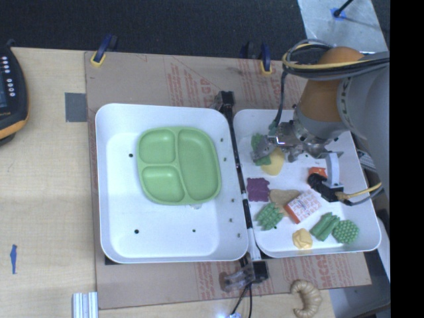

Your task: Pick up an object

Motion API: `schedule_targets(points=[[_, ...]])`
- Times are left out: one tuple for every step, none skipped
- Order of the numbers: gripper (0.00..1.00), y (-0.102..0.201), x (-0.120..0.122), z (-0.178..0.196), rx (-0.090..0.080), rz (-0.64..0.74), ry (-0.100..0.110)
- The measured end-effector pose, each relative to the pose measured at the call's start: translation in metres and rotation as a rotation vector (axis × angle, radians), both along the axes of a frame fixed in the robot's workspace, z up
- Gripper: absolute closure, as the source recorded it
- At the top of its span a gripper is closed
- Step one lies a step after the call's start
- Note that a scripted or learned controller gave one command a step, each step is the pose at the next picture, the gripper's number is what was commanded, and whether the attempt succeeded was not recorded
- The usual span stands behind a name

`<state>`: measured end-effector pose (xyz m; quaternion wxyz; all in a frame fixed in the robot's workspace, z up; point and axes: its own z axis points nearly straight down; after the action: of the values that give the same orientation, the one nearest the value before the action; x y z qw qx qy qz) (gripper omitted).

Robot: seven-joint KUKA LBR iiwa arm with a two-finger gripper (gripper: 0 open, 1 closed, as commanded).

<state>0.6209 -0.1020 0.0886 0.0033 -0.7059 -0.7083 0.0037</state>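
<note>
You can see the gripper (279, 142) low in the upper left part of the right bin (371, 240), just over a green toy (261, 146) and a yellow one (272, 164), but you cannot tell how its claw stands or if it holds anything. Lower in that bin lie a purple block (258, 189), a red and white box (304, 206) and a green round toy (345, 231). The left bin (119, 237) holds a green divided plate (179, 165).
</note>
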Motion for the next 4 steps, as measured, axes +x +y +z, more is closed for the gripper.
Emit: schedule_targets(points=[[0.0, -0.007, 0.023, 0.004, 0.0, 0.003, -0.01], [0.0, 0.003, 0.036, 0.004, 0.0, 0.003, -0.01], [0.0, 0.003, 0.013, 0.003, 0.0, -0.001, -0.003], [1.0, 0.001, 0.014, 0.014, -0.001, -0.001, -0.004]])
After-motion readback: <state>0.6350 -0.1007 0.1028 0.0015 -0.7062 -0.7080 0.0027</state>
